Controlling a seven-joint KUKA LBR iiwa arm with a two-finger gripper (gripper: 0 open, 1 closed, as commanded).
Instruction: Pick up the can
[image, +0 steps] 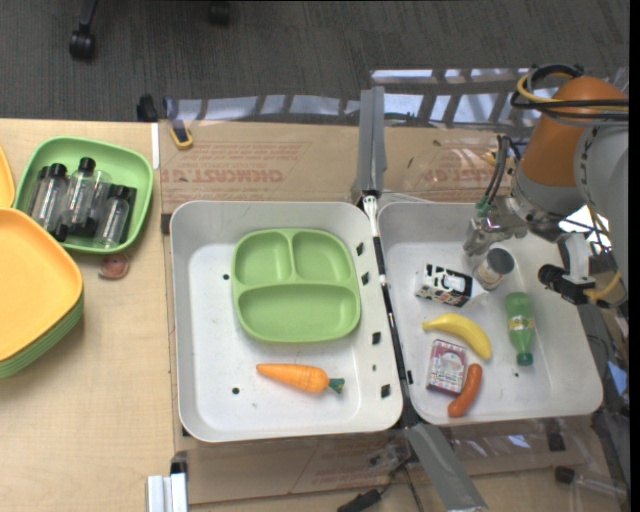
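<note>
Tan can (494, 268) directly beneath the gripper (484, 240), touching.

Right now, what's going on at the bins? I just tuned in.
The arm reaches in from the right, and its gripper is down in the right bin, right at the can near the bin's back. Whether it has the can can't be told from here. A banana, a green bottle, a small carton, a pink packet and a sausage lie nearby. The left bin holds a green divided plate and a carrot.
</note>
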